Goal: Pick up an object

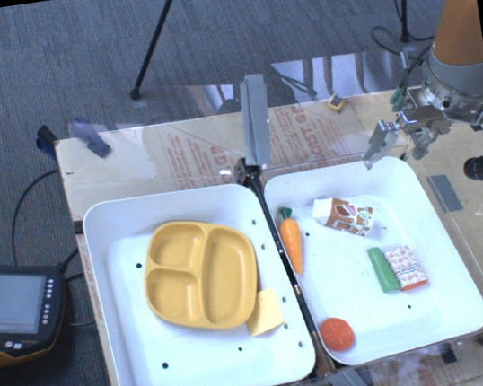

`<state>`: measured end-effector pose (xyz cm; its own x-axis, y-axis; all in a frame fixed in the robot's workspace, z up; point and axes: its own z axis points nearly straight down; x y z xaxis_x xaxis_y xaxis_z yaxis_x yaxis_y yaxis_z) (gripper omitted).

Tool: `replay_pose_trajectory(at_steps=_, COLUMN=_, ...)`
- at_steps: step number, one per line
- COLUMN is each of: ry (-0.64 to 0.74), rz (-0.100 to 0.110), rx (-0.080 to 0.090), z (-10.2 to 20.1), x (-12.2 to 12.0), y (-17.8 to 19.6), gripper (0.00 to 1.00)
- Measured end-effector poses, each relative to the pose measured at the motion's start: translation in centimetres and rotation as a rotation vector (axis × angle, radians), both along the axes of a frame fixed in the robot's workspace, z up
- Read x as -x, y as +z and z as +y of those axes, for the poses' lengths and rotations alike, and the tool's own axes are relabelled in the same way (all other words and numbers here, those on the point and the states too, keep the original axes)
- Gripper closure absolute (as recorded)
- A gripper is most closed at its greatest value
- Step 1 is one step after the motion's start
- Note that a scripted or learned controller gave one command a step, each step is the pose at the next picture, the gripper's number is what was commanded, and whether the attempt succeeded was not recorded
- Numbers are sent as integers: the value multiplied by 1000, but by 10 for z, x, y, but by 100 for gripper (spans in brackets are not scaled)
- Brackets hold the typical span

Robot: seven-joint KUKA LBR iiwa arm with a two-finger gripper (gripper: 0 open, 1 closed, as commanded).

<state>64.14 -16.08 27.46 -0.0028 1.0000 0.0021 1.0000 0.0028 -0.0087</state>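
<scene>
Pendant (10,310) sits left of the desk (172,157). Left bin (110,226) holds a yellow tray (202,274) and cheese wedge (265,313). Right bin (448,291) – carrot (292,241), carton (345,215), green stick (382,270), packet (406,267), orange ball (337,333). Tool (394,142) hovers over the far-right corner, spread, pinching nothing.

bins (110,254): 2 | tray (202,274): 1 | cheese (265,313): 1 | carrot (292,241): 1 | carton (347,215): 1 | green stick (383,269): 1 | packet (405,267): 1 | orange ball (337,333): 1

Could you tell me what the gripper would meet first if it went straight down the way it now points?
Probably the right bin's far right corner rim or bare floor there; the gripper hangs above it. The small carton lies off to the left. Depth is unclear.
</scene>
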Motion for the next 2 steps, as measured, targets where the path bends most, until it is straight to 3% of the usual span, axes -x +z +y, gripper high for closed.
replay_pose_trajectory(at_steps=1, ry=-94, rz=16, rx=-1, z=37, x=2, y=-136, gripper=0)
replay_pose_trajectory(at_steps=2, ry=-142, rz=-3, rx=1, z=24, x=-2, y=-168, gripper=0)
